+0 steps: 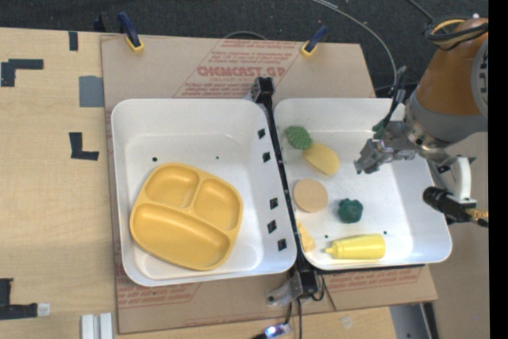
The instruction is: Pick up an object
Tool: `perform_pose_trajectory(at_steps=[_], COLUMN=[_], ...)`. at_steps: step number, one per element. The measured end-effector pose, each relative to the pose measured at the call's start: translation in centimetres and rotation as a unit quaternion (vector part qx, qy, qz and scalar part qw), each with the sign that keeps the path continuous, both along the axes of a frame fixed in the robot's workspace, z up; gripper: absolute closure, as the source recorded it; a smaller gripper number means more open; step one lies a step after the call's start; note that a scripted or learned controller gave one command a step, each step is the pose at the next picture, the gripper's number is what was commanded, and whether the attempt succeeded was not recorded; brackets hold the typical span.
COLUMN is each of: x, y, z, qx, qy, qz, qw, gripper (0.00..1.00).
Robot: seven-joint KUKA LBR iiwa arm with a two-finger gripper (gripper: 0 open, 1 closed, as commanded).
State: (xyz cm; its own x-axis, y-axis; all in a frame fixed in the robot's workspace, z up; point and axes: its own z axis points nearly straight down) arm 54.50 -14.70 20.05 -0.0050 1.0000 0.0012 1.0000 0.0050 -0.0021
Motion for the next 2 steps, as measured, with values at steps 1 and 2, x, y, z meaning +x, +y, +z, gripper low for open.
perform_pose_trajectory(at_steps=[1, 2], x=[0.1, -0.2], y=[5.1, 11.1], z=[1.3, 0.6], qx=[0.0003, 0.0001], qy=[-0.001, 0.0], qz=[0.001, 0.001], qw=[1.0, 1.0], gripper=[1.0, 1.0])
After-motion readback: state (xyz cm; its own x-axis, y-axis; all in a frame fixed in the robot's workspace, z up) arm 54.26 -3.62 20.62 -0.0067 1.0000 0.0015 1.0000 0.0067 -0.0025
